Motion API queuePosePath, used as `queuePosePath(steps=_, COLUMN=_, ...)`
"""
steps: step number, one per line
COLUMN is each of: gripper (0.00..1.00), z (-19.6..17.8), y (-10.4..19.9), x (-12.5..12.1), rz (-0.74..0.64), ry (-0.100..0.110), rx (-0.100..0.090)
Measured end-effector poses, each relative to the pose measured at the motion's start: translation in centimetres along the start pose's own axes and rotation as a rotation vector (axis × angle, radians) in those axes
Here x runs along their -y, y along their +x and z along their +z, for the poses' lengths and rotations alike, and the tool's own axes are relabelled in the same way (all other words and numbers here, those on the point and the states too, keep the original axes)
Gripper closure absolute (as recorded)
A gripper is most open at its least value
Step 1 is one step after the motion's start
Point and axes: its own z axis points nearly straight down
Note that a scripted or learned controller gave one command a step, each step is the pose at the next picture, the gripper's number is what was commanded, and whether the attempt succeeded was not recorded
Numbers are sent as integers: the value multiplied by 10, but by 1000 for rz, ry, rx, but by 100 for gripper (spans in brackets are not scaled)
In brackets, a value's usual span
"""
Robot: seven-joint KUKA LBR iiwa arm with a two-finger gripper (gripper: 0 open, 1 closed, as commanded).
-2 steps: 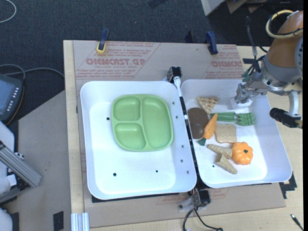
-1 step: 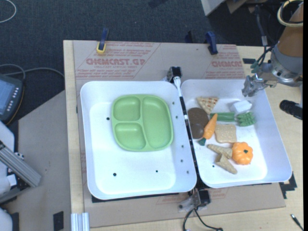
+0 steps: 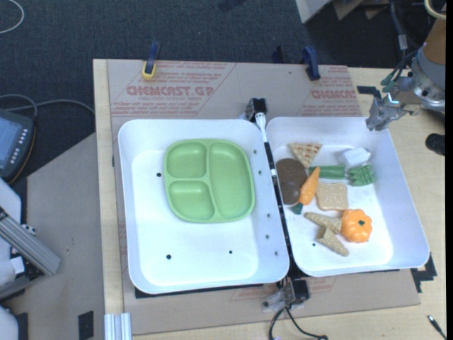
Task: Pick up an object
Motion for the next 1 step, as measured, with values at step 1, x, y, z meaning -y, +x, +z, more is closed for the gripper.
queuePosePath(steps=1, gripper=100, z=10, y=49, x=23, rz=-3, ry=11, rx=-4)
